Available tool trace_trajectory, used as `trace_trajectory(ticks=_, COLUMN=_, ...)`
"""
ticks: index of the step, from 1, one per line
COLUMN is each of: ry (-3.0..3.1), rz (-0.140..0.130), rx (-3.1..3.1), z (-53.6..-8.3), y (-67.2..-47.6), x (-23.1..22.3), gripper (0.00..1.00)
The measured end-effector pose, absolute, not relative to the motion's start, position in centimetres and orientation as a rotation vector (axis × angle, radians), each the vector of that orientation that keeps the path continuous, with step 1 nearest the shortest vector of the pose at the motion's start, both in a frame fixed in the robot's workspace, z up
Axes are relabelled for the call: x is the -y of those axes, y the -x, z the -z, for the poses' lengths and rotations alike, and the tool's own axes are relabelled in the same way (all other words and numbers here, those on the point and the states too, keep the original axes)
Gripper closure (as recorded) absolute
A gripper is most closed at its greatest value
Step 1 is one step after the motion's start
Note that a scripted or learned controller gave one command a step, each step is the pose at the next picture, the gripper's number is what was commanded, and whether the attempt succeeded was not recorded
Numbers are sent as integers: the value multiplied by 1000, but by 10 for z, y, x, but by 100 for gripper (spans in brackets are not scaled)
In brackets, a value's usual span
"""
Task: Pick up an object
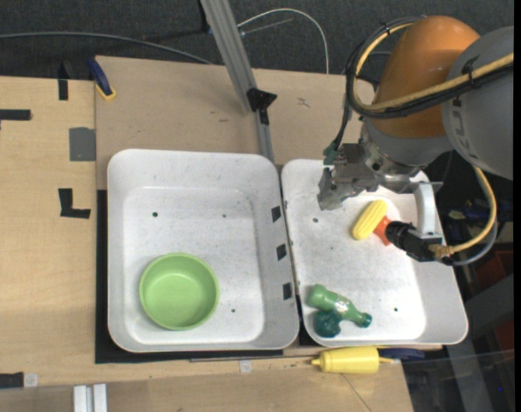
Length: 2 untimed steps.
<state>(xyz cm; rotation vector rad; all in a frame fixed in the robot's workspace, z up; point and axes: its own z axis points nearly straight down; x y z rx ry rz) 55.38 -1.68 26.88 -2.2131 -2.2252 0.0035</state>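
Note:
My gripper (333, 191) hangs over the back left part of the right bin (432, 316), low above its floor, with nothing visible between its fingers. A yellow corn-shaped toy (368, 220) with a red end lies just to the gripper's right in the same bin. A green bottle-shaped toy (336, 308) lies near that bin's front edge. A green bowl (179, 291) sits in the front left of the left bin (191, 166).
A yellow object (349, 360) lies on the bench outside the right bin's front rim. A grey metal post (234, 50) slants up from between the bins at the back. Cables loop around the arm's orange band (427, 67).

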Motion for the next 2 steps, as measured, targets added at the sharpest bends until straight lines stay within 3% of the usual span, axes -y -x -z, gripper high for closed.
trace_trajectory(ticks=2, ry=2212, rz=-4, rx=2226, z=-260, y=-538, x=-78, gripper=100)
